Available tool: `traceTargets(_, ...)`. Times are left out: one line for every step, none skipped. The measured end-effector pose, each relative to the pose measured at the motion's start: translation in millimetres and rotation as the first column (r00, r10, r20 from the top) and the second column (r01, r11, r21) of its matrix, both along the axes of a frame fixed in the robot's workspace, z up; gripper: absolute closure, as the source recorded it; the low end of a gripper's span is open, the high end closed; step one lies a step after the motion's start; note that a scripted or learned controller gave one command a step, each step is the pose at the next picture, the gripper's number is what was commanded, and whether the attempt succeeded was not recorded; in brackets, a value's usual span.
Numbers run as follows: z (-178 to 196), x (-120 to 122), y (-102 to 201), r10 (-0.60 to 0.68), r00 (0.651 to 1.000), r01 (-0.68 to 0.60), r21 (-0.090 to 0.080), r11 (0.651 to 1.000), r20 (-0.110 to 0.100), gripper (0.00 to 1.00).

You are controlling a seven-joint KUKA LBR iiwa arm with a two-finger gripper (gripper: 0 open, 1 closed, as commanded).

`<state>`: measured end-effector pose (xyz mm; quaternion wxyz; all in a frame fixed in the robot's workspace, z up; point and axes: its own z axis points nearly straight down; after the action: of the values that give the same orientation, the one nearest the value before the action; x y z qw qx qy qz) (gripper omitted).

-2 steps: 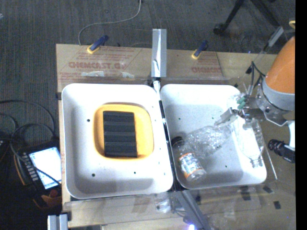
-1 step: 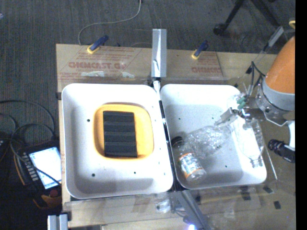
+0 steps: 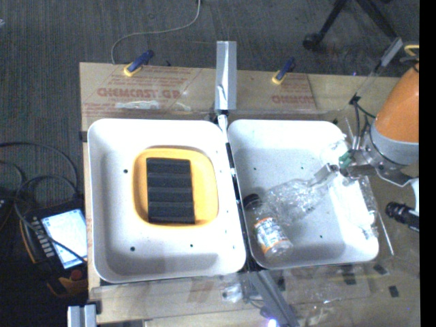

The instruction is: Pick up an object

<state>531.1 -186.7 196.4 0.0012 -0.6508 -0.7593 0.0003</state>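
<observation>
Overhead, two shallow white bins sit side by side on the tabletop point(image 3: 95, 90). The left bin point(image 3: 109, 251) carries a yellow sponge-like block point(image 3: 139, 182) with a black ribbed pad point(image 3: 169, 191) on top of it, lying flat near the bin's middle. The right bin point(image 3: 272, 142) holds a crumpled clear plastic bottle point(image 3: 289, 199) lying on its side, with an orange-and-white label point(image 3: 270, 236) near the bin's front edge and a dark cap point(image 3: 251, 200) just beside the wall shared with the left bin.

The arm point(image 3: 402, 114) enters from the right, its orange band above the right bin's far corner. The jaws point(image 3: 325, 176) reach down over the right side of that bin, their tip meeting the upper end of the clear bottle; glare and the see-through plastic make it impossible to tell whether they are released or clenched, or whether any plastic sits between them. The bottle rests on the bin floor.

Two blue-and-yellow clamps point(image 3: 138, 62) pin the back edge of the tabletop, and a small lit screen point(image 3: 63, 231) sits on the floor left of the bins.
</observation>
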Motion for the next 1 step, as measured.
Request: traceTargets(-100.8,4.5,-3.0,0.092,0.996,-0.092,-0.001,0.996,0.008,0.00)
